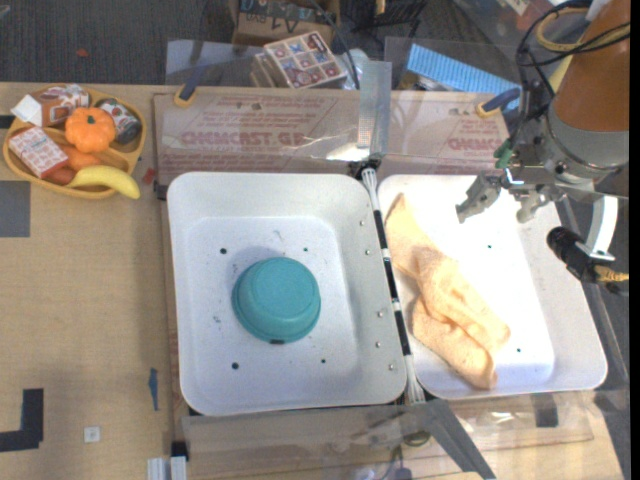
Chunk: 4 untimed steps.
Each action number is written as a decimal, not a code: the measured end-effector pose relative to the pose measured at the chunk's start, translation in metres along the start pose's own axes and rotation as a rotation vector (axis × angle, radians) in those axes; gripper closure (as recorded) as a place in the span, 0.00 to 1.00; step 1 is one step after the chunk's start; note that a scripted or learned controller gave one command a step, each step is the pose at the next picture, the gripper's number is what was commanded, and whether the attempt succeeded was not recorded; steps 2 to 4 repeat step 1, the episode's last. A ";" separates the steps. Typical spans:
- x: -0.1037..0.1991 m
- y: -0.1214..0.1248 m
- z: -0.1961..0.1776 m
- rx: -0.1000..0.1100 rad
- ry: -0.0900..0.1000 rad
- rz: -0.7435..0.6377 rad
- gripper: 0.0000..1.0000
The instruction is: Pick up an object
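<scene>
Overhead, gripper [503, 202] hanging above the right bin [575, 353], fingers spread apart, nothing between them. Below and to its left, a crumpled yellow cloth [450, 308] along that bin's left side. In the left bin [195, 268], an upturned teal bowl [277, 299]. Far left, a fruit dish [75, 138].

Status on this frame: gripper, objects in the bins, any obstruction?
Gripper open, above right bin, holding nothing. Yellow cloth in right bin, teal bowl upside down in left bin. Nothing in the way.
</scene>
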<state>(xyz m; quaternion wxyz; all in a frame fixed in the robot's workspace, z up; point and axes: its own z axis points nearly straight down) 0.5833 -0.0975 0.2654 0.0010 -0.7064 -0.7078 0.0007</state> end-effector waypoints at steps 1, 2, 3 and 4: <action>-0.015 0.006 0.139 0.000 0.000 -0.005 0.00; -0.015 0.006 0.139 0.000 0.000 -0.005 0.00; -0.015 0.006 0.139 0.000 0.000 -0.005 0.00; -0.015 0.006 0.139 0.000 0.000 -0.005 0.00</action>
